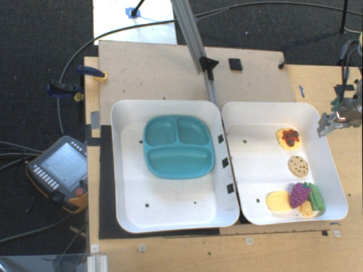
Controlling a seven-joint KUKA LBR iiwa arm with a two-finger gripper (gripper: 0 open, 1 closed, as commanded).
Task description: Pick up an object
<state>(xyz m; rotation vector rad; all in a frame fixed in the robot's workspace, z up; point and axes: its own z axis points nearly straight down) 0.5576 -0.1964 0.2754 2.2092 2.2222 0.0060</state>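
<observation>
Hovering at the frame's right edge beside the right bin [326,152], the gripper [334,120] carries nothing visible, jaws' state indiscernible, probably pre-grasp; pickup remains, with the cookie [298,165] and grapes [300,194] lying at that bin's lower right.

Plate [178,147] in left bin [127,169]

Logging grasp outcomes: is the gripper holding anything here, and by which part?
Nothing is seen held. The gripper sits at the right bin's edge, apart from the toy food.

Teal divided plate [178,147] in left bin [127,208]; handheld pendant [59,171], perhaps, beside bench.
</observation>
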